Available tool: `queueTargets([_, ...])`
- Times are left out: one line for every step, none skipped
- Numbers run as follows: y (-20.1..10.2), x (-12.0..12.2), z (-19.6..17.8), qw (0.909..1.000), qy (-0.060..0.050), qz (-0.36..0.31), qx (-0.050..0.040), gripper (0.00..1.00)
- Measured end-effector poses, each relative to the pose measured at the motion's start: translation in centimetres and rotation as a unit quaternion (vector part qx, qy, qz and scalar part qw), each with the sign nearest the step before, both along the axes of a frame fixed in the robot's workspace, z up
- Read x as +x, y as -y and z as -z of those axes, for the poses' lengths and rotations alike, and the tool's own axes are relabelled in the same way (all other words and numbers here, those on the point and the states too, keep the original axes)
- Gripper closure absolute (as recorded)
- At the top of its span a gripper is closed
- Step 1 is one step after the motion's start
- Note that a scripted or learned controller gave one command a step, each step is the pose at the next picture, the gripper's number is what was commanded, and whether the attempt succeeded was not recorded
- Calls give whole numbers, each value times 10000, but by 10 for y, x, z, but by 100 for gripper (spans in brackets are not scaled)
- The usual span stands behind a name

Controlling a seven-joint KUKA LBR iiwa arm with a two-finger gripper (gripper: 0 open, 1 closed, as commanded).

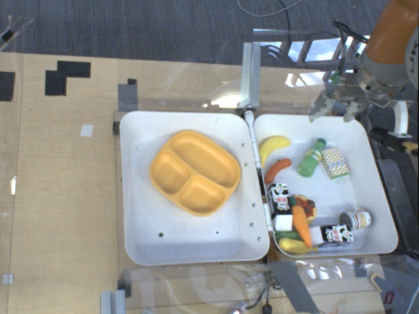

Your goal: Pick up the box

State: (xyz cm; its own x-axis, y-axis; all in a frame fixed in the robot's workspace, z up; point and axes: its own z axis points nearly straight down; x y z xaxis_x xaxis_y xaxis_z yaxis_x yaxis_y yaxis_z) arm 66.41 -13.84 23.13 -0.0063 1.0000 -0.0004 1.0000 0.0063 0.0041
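Grey arm (383, 70), orange band, black cable

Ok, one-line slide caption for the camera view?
Gripper poised above right bin's far rim; patterned box lies untouched beside green bottle.

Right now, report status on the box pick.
Gripper above right bin's far rim, holding nothing. Box lying in that bin, untouched. Green bottle right beside it, crowding one side.

Lab bench (59, 175), robot bins (196, 241)
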Motion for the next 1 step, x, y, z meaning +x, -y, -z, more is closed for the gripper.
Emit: queueTargets([28, -43, 129, 9998, 77, 178, -14, 0])
